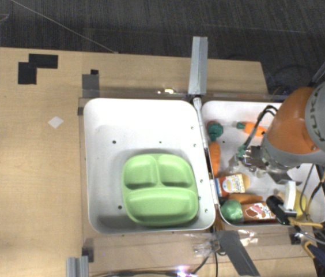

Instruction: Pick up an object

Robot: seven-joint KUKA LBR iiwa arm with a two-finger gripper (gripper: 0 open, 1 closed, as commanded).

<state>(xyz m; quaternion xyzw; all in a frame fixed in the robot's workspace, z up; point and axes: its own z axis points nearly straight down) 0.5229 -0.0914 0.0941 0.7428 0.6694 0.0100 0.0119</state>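
The right bin (264, 107) holds several small objects. A teal piece (215, 130) lies at its back left, with an orange carrot-like piece (246, 127) to the right of it. A long orange item (214, 157) lies along the left wall. Nearer the front are a small orange-labelled bottle (234, 183), a green ball (230, 210) and a brown bottle with a red label (256, 209). My gripper (248, 157) hangs low over the middle of this bin, just above and right of the small bottle. Nothing shows clearly between its tips.
The left bin (105, 126) carries a green divided plate (160, 188) in its front half. A metal divider post (198, 68) stands between the bins at the back. Cables and a white part (291, 195) crowd the right bin's front right corner.
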